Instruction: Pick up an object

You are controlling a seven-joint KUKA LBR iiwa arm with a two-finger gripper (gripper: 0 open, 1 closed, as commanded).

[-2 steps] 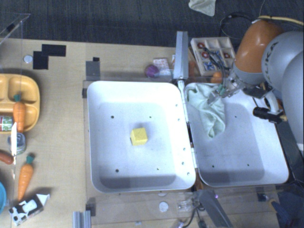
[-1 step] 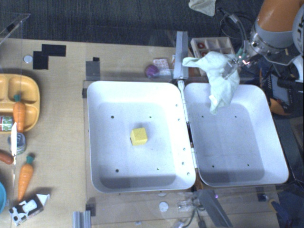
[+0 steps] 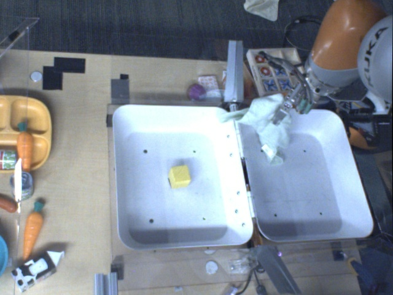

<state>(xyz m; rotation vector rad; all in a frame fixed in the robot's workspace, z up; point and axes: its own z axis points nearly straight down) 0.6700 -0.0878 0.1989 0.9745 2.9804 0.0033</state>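
Up at the far edge of the right bin [image 3: 344, 165], the gripper [image 3: 288, 106] hangs from the grey-and-orange arm [image 3: 344, 35] with a pale white-green cloth [image 3: 265, 125] pinched between its fingers, so the pincer is closed on that cloth and carries it. From the grip the cloth spreads two ways: one corner reaches left and drapes over the rim where the two bins meet, and a longer tail droops toward the near side, its tip hanging over the right bin's floor; whether that tip touches the floor cannot be told. So the cloth's long run lies from the gripper down and slightly left. Judging from this, the lift turns on that slack: the tail and the draped corner must come free of the rim as the arm rises. Farther out, in the left bin [image 3: 141, 214], a small yellow block [image 3: 180, 176] sits alone, well apart from the gripper.
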